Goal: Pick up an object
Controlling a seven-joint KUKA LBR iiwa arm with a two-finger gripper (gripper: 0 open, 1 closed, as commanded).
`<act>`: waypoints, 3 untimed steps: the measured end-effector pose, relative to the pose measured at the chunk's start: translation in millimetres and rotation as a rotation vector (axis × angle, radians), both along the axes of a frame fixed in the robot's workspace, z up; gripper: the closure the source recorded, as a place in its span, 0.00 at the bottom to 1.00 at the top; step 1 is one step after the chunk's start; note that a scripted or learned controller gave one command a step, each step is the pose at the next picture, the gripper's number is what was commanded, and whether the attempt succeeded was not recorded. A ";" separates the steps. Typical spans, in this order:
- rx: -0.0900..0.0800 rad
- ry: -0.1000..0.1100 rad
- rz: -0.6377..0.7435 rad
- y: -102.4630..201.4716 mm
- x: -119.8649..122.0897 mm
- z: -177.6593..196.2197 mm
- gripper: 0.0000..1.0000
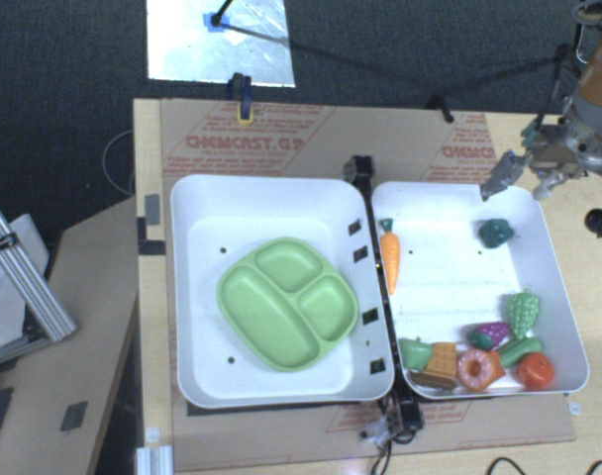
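Plainly the claw hangs with its fingers apart and nothing between them over the far rim of the right bin, and the nearest piece, a dark teal lump, lies just below it, toward the camera

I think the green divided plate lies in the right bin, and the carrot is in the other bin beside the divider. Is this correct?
Not quite. The camera view shows the green divided plate in the left bin, not the right. The carrot lies in the other bin, the right bin, beside the divider, as you said.
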State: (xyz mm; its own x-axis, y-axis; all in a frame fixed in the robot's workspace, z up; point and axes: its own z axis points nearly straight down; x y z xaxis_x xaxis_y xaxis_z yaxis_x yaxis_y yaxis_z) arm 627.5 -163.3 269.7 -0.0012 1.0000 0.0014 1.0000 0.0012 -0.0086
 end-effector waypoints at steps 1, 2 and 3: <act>-0.002 -0.011 0.002 0.4 1.9 6.6 0.00; -0.002 -0.009 0.001 1.1 -0.6 -34.5 0.00; -0.001 -0.006 0.000 2.7 3.0 -96.6 0.00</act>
